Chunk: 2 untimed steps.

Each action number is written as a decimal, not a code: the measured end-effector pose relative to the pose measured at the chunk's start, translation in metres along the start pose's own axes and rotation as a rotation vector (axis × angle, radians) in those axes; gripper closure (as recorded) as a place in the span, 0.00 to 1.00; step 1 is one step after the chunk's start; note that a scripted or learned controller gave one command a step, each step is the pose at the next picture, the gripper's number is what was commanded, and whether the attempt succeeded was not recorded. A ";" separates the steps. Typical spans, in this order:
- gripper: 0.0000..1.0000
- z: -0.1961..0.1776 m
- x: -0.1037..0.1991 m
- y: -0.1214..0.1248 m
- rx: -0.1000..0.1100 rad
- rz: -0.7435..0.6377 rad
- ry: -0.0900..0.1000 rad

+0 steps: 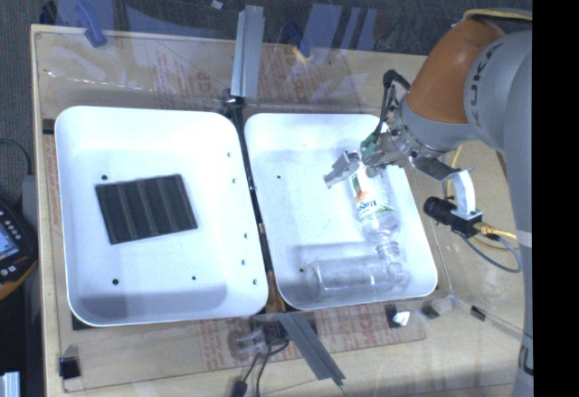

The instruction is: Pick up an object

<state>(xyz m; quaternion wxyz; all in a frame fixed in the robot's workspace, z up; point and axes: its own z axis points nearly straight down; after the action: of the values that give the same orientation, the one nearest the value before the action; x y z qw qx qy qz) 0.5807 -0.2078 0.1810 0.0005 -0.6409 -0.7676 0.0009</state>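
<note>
Two white bins point(145, 128), pincer point(348, 167) over clear bottle point(375, 214), grip unclear

The grey arm point(493, 88) reaches in from the right, its end effector point(355, 165) angled downward.

Grey arm point(507, 88) with an orange band point(452, 70) and black cable point(391, 92).
</note>
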 end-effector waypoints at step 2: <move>0.00 -0.020 0.000 -0.010 -0.003 0.052 -0.001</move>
<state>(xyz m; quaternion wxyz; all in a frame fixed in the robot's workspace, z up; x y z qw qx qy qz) 0.5704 -0.2095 0.2009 -0.0007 -0.6608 -0.7505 0.0000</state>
